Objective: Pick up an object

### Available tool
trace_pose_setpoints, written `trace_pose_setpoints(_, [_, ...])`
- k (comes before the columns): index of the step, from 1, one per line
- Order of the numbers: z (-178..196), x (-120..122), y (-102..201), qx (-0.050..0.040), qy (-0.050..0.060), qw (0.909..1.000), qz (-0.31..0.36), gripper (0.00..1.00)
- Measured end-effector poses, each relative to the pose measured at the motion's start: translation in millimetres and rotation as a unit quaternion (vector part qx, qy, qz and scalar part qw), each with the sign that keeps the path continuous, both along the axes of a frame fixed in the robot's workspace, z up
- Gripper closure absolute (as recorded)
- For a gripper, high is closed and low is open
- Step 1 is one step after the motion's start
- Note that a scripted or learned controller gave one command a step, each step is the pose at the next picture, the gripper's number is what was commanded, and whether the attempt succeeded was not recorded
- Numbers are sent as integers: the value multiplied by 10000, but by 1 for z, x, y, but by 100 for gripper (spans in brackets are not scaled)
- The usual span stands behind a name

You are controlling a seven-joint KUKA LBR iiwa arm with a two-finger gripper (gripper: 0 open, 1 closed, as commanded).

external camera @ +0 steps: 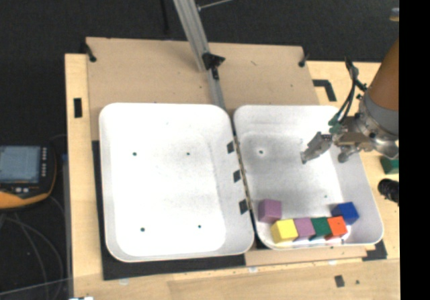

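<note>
Several small blocks lie along the front wall of the right bin: a purple block, a yellow block, a lilac block, a green block, an orange block and a blue block. My gripper hangs over the right side of that bin, well behind the blocks. It is open, and nothing sits between its fingers.
The left bin lies beside the right one, with a row of dark clips between them. A slanted metal rail rises behind the bins. A handheld device sits off the bench at the left.
</note>
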State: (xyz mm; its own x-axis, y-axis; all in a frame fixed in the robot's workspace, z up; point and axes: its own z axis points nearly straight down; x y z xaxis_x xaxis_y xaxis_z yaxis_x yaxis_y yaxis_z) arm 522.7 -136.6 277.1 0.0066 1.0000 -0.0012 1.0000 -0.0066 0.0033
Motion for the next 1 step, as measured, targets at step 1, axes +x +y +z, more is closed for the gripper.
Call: trace_pose_setpoints(1, [-115, 23, -63, -2, 45, 10000, 17, 0])
